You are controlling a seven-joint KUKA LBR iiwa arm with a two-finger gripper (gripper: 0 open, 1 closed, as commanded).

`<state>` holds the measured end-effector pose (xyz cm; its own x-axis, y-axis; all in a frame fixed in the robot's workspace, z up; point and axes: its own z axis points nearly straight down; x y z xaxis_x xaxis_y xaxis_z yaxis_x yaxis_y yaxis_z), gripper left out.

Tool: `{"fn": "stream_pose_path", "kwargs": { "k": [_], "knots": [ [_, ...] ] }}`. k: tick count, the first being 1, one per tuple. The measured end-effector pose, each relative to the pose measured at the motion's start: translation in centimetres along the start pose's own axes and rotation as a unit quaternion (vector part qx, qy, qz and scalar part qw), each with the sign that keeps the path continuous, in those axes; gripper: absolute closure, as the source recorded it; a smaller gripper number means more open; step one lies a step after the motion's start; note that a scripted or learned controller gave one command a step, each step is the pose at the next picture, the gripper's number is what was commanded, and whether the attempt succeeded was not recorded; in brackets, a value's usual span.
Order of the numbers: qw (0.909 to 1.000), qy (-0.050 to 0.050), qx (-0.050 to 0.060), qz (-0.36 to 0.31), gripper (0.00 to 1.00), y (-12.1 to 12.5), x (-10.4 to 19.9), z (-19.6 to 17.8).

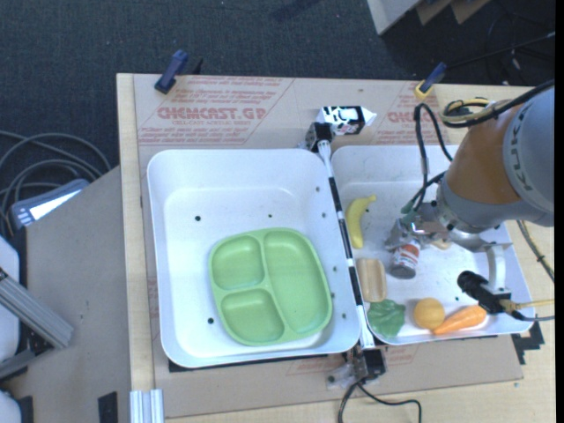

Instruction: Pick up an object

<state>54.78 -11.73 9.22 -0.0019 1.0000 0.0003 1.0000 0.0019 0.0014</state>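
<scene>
Small can, red-labelled, lies in the right bin, at about 6 o'clock from the jaws and touching or nearly so. I cannot tell the jaws' state. Its long axis seems near vertical in view. Banana sits at 9 o'clock.

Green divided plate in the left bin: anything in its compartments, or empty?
Empty. The green divided plate lies flat in the left bin, and all three compartments show bare green, nothing in them.

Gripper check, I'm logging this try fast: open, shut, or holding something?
Gripper: cannot be told; it sits right over the small can in the right bin.
</scene>
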Motion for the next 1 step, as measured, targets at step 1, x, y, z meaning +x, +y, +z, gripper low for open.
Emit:
{"fn": "stream_pose_path", "kwargs": {
  "k": [1],
  "knots": [
    [1.0000,0.000,0.000,0.000,1.00,0.55,6.12,-9.30]
  ]
}}
